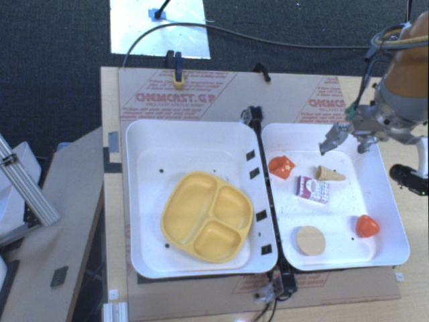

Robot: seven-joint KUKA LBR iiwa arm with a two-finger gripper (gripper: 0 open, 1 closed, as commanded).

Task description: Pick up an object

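End effector [347, 139] above right bin [395, 243]

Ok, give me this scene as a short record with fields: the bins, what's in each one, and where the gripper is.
left bin: holds a yellow divided tray
right bin: holds five small things
red piece near divider: at the bin's upper left
cone-shaped piece: upper middle, just above the purple packet
purple packet: centre, lying flat
tan disc: near the front edge
red-orange piece: front right
gripper: over the right bin's back edge, above the cone-shaped piece, open, nothing between its fingers
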